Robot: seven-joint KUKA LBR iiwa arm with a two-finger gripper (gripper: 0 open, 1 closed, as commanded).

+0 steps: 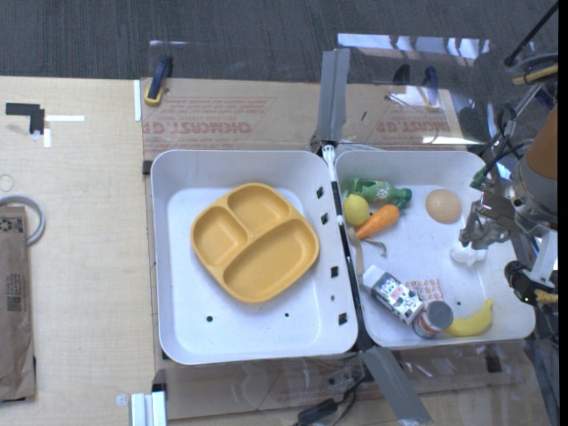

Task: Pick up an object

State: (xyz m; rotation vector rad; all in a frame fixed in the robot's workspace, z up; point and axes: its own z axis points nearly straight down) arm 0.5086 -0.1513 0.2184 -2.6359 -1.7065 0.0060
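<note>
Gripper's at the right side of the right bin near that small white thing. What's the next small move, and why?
Probably lower the gripper straight onto the small white object, which lies just beneath its fingertips on the right bin floor. It sits apart from the egg and banana, so a short descent looks unobstructed.

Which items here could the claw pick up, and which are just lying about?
Pickable, in the right bin:
banana
carrot
lemon
egg
can
small printed carton
green packet
white piece under the claw
yellow divided plate, in the left bin

Lying about:
brown paper bag
clamp
cardboard sheets
</note>
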